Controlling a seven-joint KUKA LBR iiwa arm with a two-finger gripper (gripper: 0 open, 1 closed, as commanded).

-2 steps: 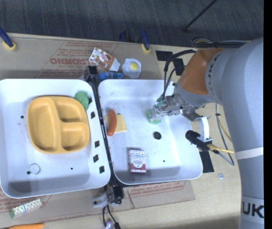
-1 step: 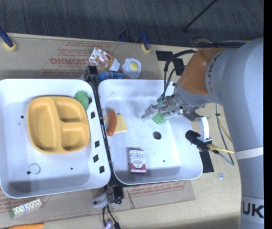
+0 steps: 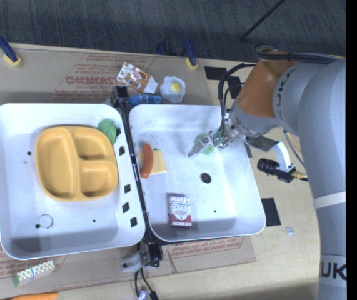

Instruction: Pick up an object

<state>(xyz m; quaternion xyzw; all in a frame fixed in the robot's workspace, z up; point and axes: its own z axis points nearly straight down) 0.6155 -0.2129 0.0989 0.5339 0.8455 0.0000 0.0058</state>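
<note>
In the right bin (image 3: 241,186), the jaws (image 3: 204,145) hang over the far half, near the bin's middle; something small, green and silvery shows at their tip, but whether they are spread, pressed together or pinching it cannot be told. A small red-and-white carton (image 3: 179,210) lies flat near the bin's near edge, well apart from the jaws. An orange sausage (image 3: 145,160) and yellow block (image 3: 158,162) lie touching by its left wall.

Smooth glossy white plastic bins (image 3: 241,220); matt yellow plastic tray (image 3: 77,162); printed cardboard underlay (image 3: 90,74).
</note>
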